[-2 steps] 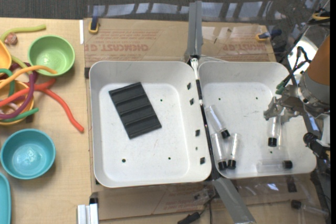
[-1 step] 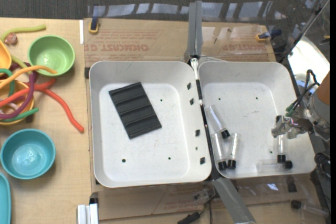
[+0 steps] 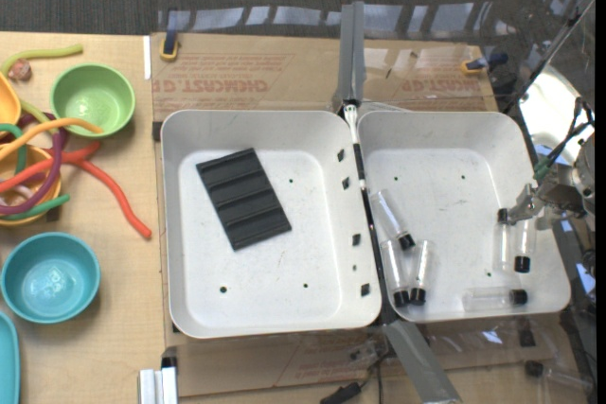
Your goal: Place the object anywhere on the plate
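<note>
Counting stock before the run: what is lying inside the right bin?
In the right bin lie several clear tubes with black caps, scattered along its lower half. Near its right wall the gripper partly covers one, so the count is uncertain.

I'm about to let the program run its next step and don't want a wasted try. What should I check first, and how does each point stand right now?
1. Plate in place: the dark ridged plate lies flat in the left bin. Ok.
2. Plate top free: nothing rests on it. Ok.
3. Objects to pick: clear tubes with black caps lie in the right bin. Ok.
4. Gripper position: at the right bin's right wall, above one tube. Ok.
5. Object held: nothing visible between the fingers. Cannot tell.
6. Path to plate: the divider between bins must be crossed. Cannot tell the clearance.
</note>
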